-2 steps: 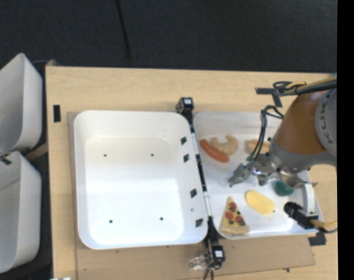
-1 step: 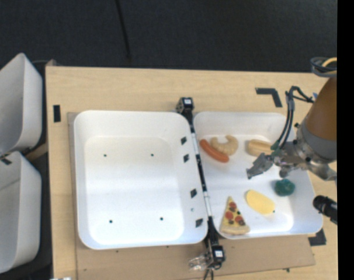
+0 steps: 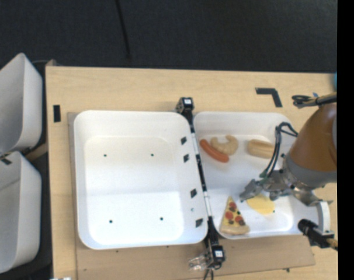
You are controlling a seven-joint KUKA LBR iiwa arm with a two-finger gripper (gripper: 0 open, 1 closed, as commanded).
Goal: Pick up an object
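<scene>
- At the far left, two white containers (image 3: 10, 150) sit off the wooden bench (image 3: 136, 89), one behind the other.
- Next comes the left bin (image 3: 133, 177), its white floor showing only small dark dots.
- Across the divider, the right bin (image 3: 235, 121) holds a red sausage (image 3: 214, 151) near its back left, touching a pale curved pastry (image 3: 228, 143) just beside it.
- A pizza slice (image 3: 233, 217) lies at the bin's front left, against the front wall.
- A bread roll (image 3: 260, 149) rests toward the back, right of the pastry.
- A yellow round piece (image 3: 261, 205) lies just right of the pizza slice.
- The gripper (image 3: 260, 189) hangs directly over that yellow piece; whether its claw is released or clenched cannot be told.
- The arm's orange band (image 3: 317, 142) fills the right side.
</scene>
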